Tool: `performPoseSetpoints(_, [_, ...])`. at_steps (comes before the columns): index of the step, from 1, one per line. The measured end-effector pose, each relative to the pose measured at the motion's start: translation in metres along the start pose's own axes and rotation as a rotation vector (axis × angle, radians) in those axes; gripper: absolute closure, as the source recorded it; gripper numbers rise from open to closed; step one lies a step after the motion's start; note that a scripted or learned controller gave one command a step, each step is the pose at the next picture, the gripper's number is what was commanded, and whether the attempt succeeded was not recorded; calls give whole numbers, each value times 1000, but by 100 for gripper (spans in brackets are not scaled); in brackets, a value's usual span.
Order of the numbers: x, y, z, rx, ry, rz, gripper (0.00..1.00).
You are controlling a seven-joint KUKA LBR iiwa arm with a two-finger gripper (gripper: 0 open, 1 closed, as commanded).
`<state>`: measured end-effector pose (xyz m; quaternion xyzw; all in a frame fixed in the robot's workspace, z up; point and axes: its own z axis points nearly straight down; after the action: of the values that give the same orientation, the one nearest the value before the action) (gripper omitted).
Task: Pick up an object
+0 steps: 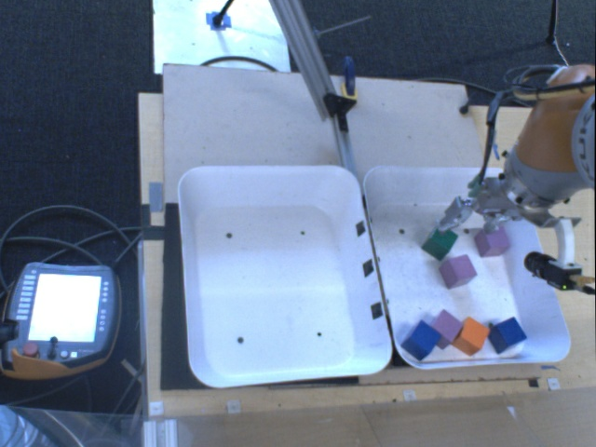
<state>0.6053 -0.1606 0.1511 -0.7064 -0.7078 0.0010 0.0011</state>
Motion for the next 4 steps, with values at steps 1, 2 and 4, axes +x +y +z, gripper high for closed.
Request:
performPoseSetpoints(1, [0, 8, 36, -24, -3, -3, 0])
performPoseSetpoints(2, [1, 7, 44, -15, -2, -3, 0])
performPoseSetpoints(4, [-2, 5, -5, -8, -1, -2, 100])
